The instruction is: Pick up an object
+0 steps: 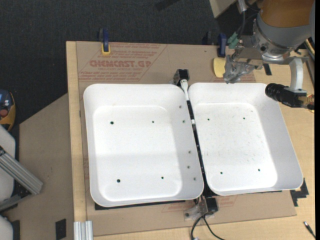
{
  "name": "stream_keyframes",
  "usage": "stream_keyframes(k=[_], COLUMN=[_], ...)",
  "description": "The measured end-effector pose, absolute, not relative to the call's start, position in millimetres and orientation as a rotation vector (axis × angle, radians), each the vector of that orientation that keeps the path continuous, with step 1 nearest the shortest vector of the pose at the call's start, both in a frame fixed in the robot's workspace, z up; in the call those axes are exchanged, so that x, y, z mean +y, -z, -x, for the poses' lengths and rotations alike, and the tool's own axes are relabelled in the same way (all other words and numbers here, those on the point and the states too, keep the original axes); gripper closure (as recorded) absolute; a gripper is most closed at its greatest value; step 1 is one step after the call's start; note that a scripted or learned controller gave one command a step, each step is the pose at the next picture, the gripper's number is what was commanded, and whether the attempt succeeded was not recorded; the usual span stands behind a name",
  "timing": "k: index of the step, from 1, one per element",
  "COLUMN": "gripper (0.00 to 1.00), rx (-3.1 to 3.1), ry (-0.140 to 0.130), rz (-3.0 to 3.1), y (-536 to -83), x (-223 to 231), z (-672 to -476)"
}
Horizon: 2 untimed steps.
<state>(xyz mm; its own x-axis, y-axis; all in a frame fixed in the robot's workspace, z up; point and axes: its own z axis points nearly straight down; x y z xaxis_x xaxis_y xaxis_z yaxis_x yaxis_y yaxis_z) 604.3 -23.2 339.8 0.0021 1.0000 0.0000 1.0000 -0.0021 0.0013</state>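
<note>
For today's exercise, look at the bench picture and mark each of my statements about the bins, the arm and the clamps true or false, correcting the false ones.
1. Two white bins sit side by side: left bin, right bin. True.
2. The gripper hangs over the middle of the left bin. False: it is beyond the right bin's far edge, over the brown board.
3. A pale yellow object lies on the board beside the gripper. True.
4. The printed lettering on the board is blue. False: it is red.
5. A clamp with a yellow base grips the board's far edge. True.

Fixed overhead camera — slanted down, both bins (135,91).
</note>
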Motion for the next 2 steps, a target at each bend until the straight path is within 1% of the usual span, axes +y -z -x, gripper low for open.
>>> stream_keyframes(k=[1, 2], gripper=[1.0, 1.0], rx=[2.224, 2.219], ry=[-0.004, -0.008], rz=[-2.215, -2.217], y=[-280.2, -328.2], x=[19.0, 23.9], z=[-669.0, -640.3])
